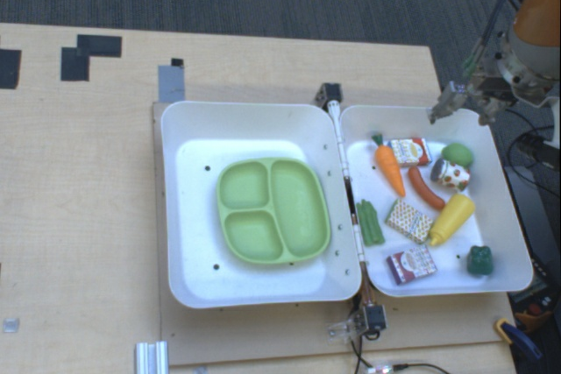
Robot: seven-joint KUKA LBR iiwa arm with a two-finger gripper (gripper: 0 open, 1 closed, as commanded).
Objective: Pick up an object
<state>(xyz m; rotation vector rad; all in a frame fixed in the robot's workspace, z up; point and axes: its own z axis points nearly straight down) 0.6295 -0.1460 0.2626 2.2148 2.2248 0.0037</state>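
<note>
Standing by the desk (88, 188), I see the gripper (461, 111) hanging over the far rim of the right bin (517, 271). Its fingers (438, 112) look spread, with nothing between them.

The things to choose from all lie in that bin, below and in front of the fingers, and none of them touches the fingers. Closest are a small red-and-white carton (409, 152) and a round green fruit (458, 155), both just inside the far wall. A carrot (390, 169) lies slantwise beside the carton, and a red sausage (426, 188) lies nearer the middle. A yellow bottle (450, 219) is tilted against a checkered box (409, 220). Further toward the near edge sit a red packet (411, 264) and a dark green lump (479, 260) that I cannot identify.

These look like toy foods, so I'd expect them to be light, stiff and hard to damage, but smooth enough to slip. The round fruit would probably squirt out of a pinch. The carton has flat sides and seems the safer choice, taken across its short width. The carrot or sausage should be gripped across the middle of its length, not at a tapering end. The crowding matters, since the carton and carrot lie nearly touching.

In the left bin (175, 188) there is a green divided plate (273, 210).
</note>
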